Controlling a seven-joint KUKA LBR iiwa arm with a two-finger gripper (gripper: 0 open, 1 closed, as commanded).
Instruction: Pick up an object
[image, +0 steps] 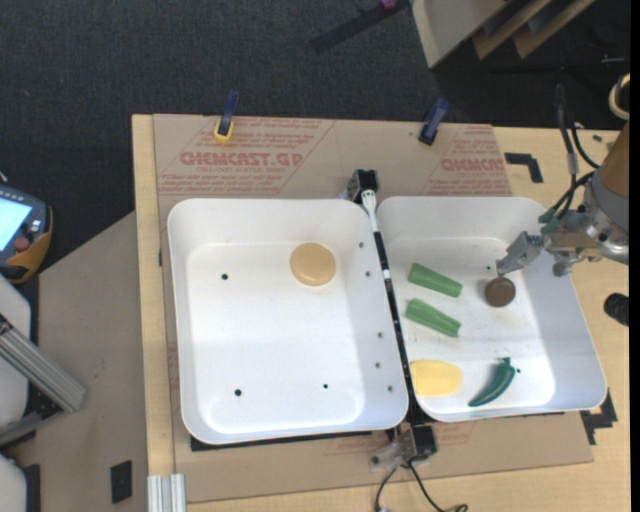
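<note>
My gripper (513, 256) reaches in from the right over the right bin (566, 300), its tip just above and beside a small brown round object (499, 292). Nothing shows as held. The same bin holds two green blocks, one (435, 280) nearer the back and one (432, 318) below it. A yellow lump (436, 377) and a dark green pepper (493, 384) lie near its front edge. In the left bin (200, 330) a tan round disc (313, 264) sits towards the back right.
A black divider rail (383, 290) runs between the two bins. The bins rest on a cardboard sheet (250, 150) held by blue clamps (228, 117) at the back. Cables (570, 140) hang near the arm at the right.
</note>
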